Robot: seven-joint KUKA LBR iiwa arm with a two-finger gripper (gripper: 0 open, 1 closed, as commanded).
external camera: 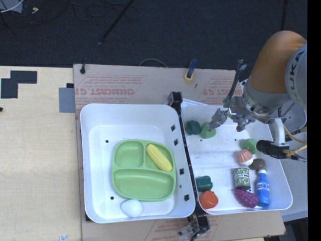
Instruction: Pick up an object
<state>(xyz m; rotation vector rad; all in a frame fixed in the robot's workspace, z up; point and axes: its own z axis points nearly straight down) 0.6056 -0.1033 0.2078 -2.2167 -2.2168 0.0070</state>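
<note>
Up near the right bin's (286,185) far edge, the gripper (228,120) hovers.

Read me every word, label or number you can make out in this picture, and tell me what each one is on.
"KU", white letters running down the grey arm at the right edge, cut off there.
Red print on the cardboard sheet behind the bins: reversed, too blurred to read.
Label on the small green can: too small to read.
Label on the blue bottle: too small to read.
</note>
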